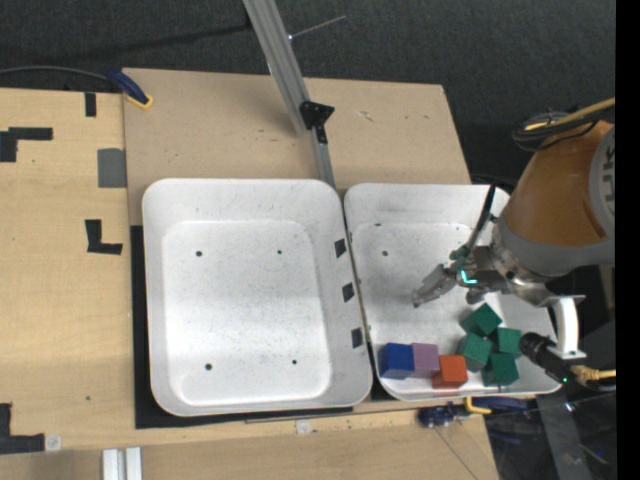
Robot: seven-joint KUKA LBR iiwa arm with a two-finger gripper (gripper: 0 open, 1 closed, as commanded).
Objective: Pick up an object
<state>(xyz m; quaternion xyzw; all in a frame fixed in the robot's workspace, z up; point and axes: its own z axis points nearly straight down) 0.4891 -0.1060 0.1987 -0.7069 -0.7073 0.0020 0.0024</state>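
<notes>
Over the right bin (420, 208) you have the gripper (432, 288) hanging low above the speckled white floor, fingers pointing toward the middle of the bin, and from this angle you cannot tell whether they are apart or closed; nothing shows between them. Your targets sit at the near edge of that bin, below and to the right of the gripper and apart from it. Look along the front wall: a blue cube (397, 359), a pale purple cube (425, 357) touching it, then an orange cube (452, 370) beside that. Just right of those you get a cluster of green blocks (490, 343), four or so, tumbled together at odd tilts, the topmost one nearest the wrist. All of them are small, matte, hard-edged blocks. The arm (560, 208) comes in from the right, its orange band broad and glossy above the grey wrist. Your left bin (240, 298) is the same shallow white tray with rounded corners and a few dark dots on its floor.
</notes>
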